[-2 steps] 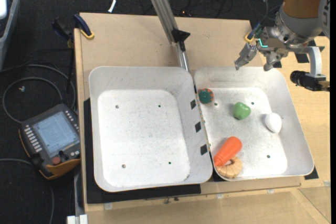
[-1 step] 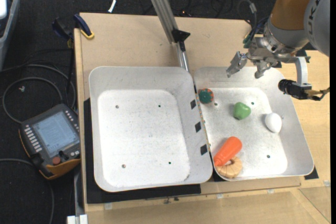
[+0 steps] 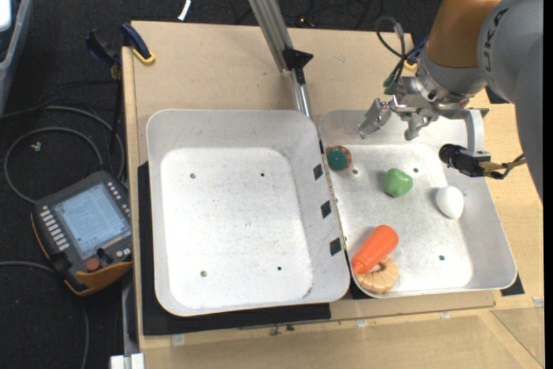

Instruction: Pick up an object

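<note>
My gripper (image 3: 393,125) hangs open over the far edge of the right bin (image 3: 492,268), with nothing between its two spread fingers. Below it in that bin lie a small green and red ball (image 3: 339,157) at the left wall, a green lump (image 3: 397,182) in the middle, and a white egg-shaped object (image 3: 449,201) to the right. Near the front edge rests an orange carrot-shaped toy (image 3: 376,246) lying against a tan round biscuit-like piece (image 3: 381,276). The gripper stands apart from all of them.
The left bin (image 3: 173,289) sits beside the right one, its shared wall bearing black clips. A metal pole (image 3: 263,0) slants from the top down to the bins' far junction. A teach pendant (image 3: 82,225) lies on the floor at left.
</note>
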### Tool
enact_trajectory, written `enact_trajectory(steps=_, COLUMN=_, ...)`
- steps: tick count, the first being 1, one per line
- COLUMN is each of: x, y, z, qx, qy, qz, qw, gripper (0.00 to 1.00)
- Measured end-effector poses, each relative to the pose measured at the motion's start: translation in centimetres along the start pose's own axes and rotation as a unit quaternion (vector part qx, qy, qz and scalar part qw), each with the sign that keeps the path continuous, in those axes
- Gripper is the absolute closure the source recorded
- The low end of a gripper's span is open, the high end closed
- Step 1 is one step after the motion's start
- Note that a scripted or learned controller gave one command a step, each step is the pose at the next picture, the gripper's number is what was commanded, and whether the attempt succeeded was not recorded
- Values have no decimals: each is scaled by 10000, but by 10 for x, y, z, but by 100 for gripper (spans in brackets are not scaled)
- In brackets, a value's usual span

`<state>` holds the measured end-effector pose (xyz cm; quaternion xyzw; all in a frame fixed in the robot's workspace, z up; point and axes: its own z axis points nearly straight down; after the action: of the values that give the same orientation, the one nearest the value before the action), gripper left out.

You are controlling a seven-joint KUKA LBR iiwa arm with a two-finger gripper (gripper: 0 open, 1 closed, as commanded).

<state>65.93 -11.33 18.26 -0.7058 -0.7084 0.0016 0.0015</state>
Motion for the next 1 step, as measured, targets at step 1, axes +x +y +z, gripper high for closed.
enact_trajectory(steps=1, x=-6, y=6, z=50, qx=4, qy=-1, qz=20, qw=10000, gripper=0)
